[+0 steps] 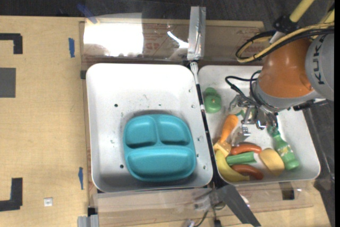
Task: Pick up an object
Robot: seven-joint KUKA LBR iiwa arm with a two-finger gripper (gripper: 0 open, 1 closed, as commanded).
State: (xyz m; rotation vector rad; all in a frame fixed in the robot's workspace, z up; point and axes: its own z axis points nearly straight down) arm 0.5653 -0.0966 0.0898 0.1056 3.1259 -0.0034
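A heap of toy food fills the lower half of the right bin [311, 162]: an orange carrot [229, 127], a yellow banana [225, 165], a red sausage [247, 170], a yellowish potato-like piece [271, 159] and green items. A green round toy [212, 100] lies apart at ten o'clock. The gripper [254, 120] hangs over the heap at its twelve o'clock, beside the carrot; whether its jaws are apart or together cannot be told, and nothing appears lifted, so the pick looks undone. At nine o'clock, the left bin [106, 93] holds a teal divided tray [158, 146].
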